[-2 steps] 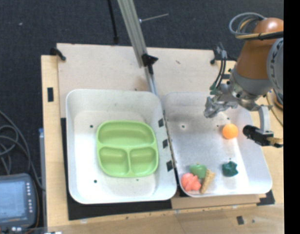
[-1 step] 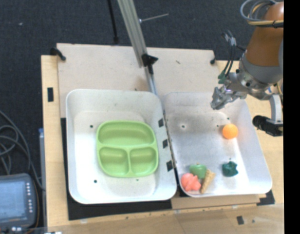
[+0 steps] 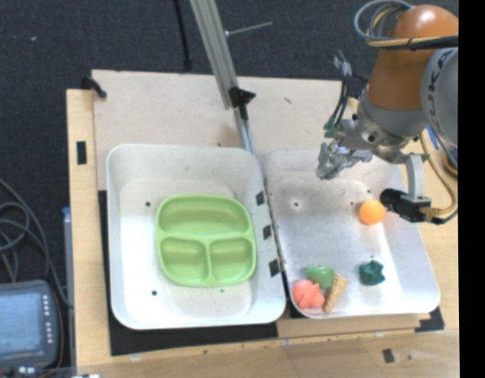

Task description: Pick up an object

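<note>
On the bench, two shallow white plastic bins sit side by side, inner rims touching. Left bin [image 3: 132, 211]: one light green three-compartment plastic tray [image 3: 205, 239], lying flat near the middle, with bare floor on every side of it. Right bin [image 3: 412, 266]: a small orange ball [image 3: 372, 213] towards the right wall, alone on open floor; a dark green lumpy toy [image 3: 372, 273] nearer the front right; a green piece [image 3: 321, 275], a pink ridged piece [image 3: 307, 294] and a tan cone-like piece [image 3: 335, 293] crowded together against the front rim. Grey two-finger gripper [image 3: 333, 164]: poised above the right bin's back edge, well apart from every item, nothing between its fingers; whether they are open or closed cannot be told. Centre floor of right bin unobstructed.
</note>
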Available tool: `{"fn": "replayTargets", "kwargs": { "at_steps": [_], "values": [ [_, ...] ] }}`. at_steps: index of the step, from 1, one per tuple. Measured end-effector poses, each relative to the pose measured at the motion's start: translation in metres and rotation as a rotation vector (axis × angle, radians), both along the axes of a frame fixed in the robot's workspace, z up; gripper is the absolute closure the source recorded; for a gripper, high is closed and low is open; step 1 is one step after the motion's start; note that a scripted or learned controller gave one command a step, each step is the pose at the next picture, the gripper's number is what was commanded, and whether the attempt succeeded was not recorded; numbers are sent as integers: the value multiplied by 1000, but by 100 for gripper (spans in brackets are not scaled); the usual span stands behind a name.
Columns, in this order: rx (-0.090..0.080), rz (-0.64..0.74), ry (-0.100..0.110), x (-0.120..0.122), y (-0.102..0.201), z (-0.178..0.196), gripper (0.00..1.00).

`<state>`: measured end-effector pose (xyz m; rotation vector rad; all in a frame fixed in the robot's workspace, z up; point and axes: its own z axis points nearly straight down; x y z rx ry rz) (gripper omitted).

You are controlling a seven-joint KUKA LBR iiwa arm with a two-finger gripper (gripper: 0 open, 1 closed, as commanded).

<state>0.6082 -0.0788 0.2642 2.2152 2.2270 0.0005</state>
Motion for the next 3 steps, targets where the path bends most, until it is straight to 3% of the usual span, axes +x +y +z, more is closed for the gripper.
{"fn": "replayTargets", "kwargs": {
  "at_steps": [3],
  "values": [
    [1,3,-1,21,158,-8,100]
  ]
}}
